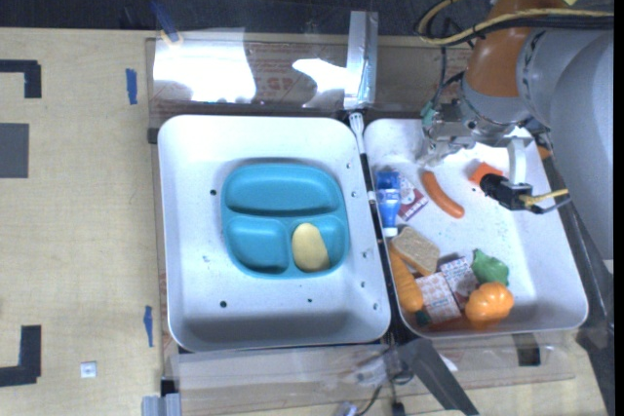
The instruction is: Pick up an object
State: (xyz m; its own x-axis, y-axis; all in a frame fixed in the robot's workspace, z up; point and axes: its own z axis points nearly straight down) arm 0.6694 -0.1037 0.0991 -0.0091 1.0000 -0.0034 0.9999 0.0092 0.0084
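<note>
I have the arm [570, 83] over the back of the right bin [561, 297], gripper [444, 136] low near the bin's far corner, and I cannot tell how its jaws stand. My best target looks like the sausage [442, 193] just in front of it, lying alone on bare floor; I would come down straight, across its narrow width, clear of the bin wall. The left bin [185, 239] holds a blue divided tray [278, 190] with a yellow potato-like piece [310, 246] in its right front compartment. The right bin's front is crowded: bread slice [417, 251], orange fruit [488, 302], a green piece [490, 266], small packets.
</note>
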